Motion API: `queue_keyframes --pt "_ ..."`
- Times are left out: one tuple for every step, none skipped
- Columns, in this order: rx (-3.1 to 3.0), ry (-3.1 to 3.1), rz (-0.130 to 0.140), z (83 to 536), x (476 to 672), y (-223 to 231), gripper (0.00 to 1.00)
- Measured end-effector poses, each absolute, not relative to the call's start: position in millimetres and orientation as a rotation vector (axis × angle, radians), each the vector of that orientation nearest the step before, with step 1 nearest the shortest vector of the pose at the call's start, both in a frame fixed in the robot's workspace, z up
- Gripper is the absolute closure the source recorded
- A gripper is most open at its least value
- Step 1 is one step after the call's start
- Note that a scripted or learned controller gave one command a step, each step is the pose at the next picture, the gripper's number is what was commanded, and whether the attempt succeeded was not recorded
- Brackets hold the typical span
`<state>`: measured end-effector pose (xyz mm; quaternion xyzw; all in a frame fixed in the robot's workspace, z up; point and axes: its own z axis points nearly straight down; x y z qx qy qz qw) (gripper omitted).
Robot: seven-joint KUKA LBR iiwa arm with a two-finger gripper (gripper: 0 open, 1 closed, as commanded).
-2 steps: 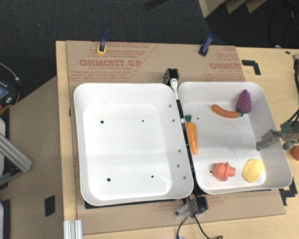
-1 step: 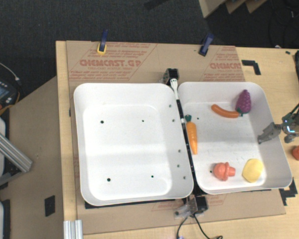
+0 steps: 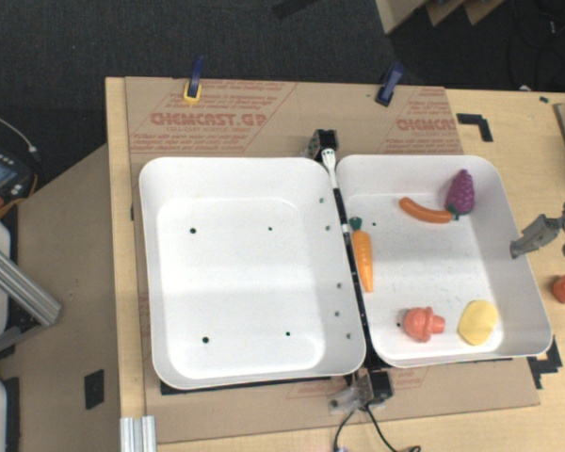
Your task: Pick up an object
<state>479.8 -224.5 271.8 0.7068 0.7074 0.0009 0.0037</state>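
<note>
Where right bin [image 3: 508, 281] meets left: slim orange carrot [image 3: 362, 260], green-topped.

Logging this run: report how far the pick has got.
Nothing looks done: all five toy foods lie in the right white bin: orange carrot, orange-red sausage, purple grape bunch, pinkish-red lumpy piece, yellow lemon. In hand: nothing visible; the grey gripper sits at the bin's right rim. Left: the entire pick.
</note>
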Motion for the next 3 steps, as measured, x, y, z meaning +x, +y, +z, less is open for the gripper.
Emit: queue_keyframes --pt "2.211 2.220 0.004 273 554.7 -223 0.00" --pt "2.234 2.228 -0.008 111 496.6 -220 0.00" --pt "2.221 2.218 0.000 129 501.1 -221 1.00"
